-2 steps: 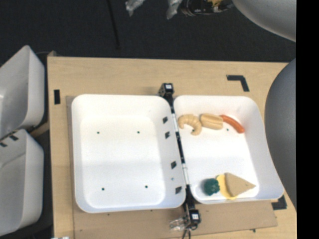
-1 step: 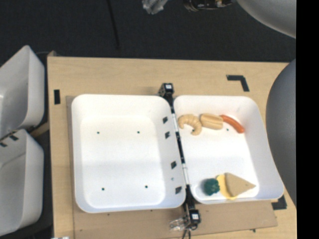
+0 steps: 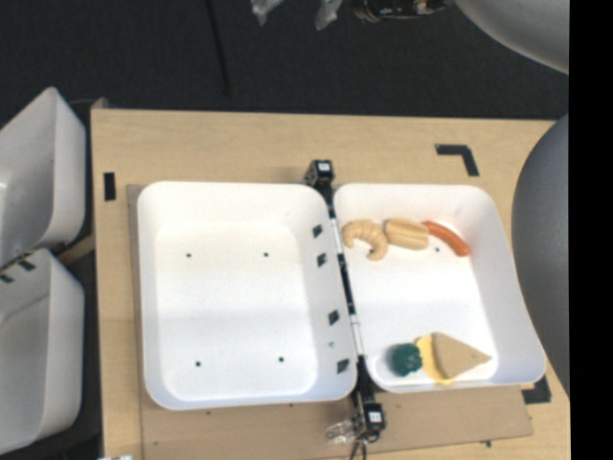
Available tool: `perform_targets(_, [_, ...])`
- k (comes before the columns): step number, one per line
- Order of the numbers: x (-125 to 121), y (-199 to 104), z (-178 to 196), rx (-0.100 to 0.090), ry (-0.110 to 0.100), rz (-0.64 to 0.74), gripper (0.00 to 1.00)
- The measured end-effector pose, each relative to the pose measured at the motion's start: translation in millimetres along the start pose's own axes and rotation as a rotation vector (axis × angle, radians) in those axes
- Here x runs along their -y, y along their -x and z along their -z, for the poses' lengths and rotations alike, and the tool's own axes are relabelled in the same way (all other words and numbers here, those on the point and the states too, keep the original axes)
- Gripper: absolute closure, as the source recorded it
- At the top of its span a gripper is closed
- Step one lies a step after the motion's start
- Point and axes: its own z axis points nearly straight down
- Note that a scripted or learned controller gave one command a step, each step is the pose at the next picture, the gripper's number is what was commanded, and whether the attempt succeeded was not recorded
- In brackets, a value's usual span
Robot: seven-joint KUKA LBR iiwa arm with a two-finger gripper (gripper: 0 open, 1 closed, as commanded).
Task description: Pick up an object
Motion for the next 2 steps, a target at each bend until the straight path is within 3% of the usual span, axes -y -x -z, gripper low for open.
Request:
perform_targets(1, [-0.9, 1.0, 11.1, 0.001, 0.008, 0.001, 1.0])
perform_targets(2, [-0.8, 1.1, 10.5, 0.001, 0.007, 0.002, 0.0])
